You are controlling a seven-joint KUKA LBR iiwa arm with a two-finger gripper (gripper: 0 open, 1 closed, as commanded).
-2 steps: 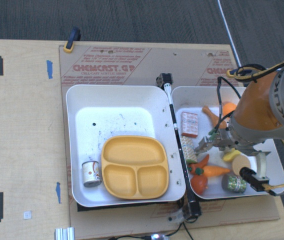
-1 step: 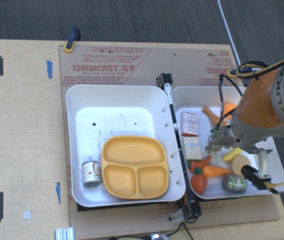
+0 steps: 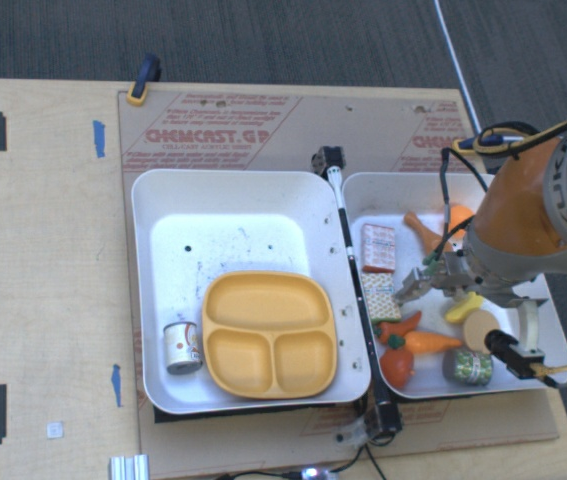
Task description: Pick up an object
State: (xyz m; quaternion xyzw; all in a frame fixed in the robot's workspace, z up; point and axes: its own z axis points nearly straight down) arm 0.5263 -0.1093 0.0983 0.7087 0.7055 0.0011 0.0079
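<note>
Gripper (image 3: 415, 286) hangs over the right bin's (image 3: 355, 190) middle, finger state indeterminate; the carrot (image 3: 431, 343) lies just toward the near edge, long axis running left-right.

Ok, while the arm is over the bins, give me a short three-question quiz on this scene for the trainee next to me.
1. True or false: the yellow divided plate lies in the right bin.
2. What stands beside that plate near the left bin's front corner?
A. a small can
B. a carrot
C. a sponge
3. Over which bin is the end effector?

Key
1. False: it lies in the left bin.
2. A, the small can.
3. The right bin, above the toy food; a carrot lies just in front of it.
</note>
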